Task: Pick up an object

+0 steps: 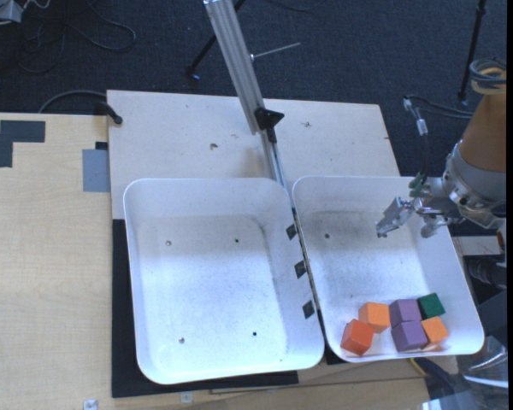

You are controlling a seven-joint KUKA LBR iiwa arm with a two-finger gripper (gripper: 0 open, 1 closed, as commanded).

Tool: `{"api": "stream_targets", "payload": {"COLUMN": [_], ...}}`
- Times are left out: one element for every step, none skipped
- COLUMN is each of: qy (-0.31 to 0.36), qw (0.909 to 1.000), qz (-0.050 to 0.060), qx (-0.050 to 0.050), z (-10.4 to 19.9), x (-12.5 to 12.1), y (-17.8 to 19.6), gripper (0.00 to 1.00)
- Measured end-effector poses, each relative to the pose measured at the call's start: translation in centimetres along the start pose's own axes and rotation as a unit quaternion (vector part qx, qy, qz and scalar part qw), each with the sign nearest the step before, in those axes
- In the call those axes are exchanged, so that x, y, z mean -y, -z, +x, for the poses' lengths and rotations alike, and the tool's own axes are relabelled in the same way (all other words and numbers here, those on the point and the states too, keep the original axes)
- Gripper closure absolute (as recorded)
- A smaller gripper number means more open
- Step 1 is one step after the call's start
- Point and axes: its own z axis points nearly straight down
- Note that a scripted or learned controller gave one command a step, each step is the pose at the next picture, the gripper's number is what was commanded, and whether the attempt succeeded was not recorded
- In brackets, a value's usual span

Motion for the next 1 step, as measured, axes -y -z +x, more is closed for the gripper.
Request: {"api": "stream_targets", "payload": {"qy": [0.002], "qw": [1.0], "qz": [-0.001], "qx": [0.001], "z": [-4.21], "x": [-6.23], "y": [-16.3], "gripper": [0.0]}}
